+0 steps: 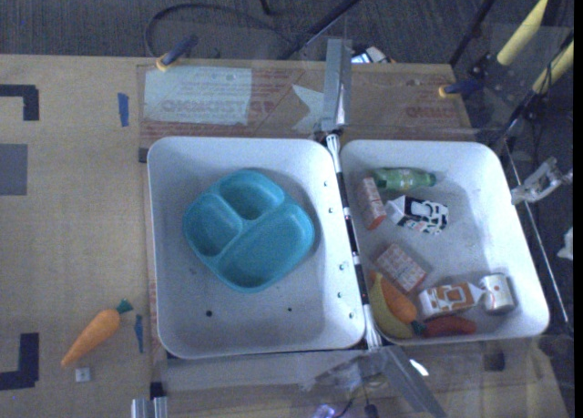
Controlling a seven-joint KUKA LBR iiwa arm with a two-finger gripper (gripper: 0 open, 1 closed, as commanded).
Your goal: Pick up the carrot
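An orange carrot with a green tip lies in the right bin, near its front left corner. It rests on a yellow banana and points toward the bin's front. A second orange carrot with a green top lies outside the bins, on the wooden bench at the front left.
The left bin holds a teal divided plate. Around the carrot in the right bin are a checked box, an orange-white carton, a silver can, a red pepper, a green bottle, a red packet and a black-white toy.
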